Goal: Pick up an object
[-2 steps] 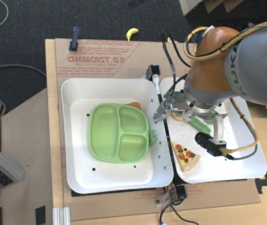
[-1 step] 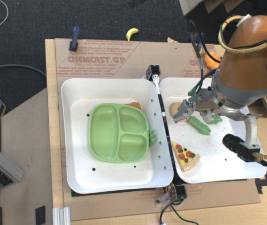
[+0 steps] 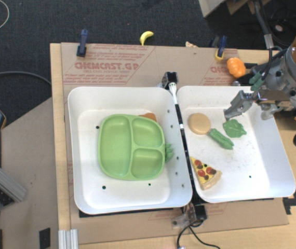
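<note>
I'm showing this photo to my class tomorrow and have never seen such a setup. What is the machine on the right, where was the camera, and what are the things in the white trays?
The camera sits above a bench and looks down at a slant. The machine reaching in from the right is a robot arm; its claw hangs over the right bin. Nothing shows in its grip. In that bin lie toy foods: a tan round cookie, green leafy pieces and a pizza slice. The left bin holds a green divided plate. Behind the bins lie a small banana and an orange toy.
</note>
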`<move>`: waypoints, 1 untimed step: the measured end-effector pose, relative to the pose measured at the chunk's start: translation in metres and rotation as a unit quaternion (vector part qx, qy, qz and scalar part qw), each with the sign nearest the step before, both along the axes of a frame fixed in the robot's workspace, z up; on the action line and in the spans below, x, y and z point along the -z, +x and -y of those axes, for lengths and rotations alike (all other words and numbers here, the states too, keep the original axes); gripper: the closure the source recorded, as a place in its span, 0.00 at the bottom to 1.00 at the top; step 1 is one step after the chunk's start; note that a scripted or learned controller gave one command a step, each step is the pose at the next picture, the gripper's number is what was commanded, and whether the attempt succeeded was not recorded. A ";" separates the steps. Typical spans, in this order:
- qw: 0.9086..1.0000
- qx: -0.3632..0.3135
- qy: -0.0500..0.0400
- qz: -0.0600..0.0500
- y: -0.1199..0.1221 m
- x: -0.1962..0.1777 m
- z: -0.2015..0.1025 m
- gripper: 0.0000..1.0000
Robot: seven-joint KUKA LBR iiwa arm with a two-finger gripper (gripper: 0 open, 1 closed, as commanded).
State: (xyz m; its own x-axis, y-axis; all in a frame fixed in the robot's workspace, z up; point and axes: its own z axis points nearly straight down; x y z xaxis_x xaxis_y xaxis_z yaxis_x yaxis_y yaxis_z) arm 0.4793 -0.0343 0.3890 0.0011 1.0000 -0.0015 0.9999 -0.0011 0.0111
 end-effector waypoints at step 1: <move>1.000 0.002 0.001 -0.012 -0.002 0.129 0.025 0.00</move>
State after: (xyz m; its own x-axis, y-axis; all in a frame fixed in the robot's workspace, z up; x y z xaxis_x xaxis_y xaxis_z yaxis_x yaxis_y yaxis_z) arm 0.4774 -0.0595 0.2605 0.0046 1.0000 0.0004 0.9999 -0.0046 -0.0132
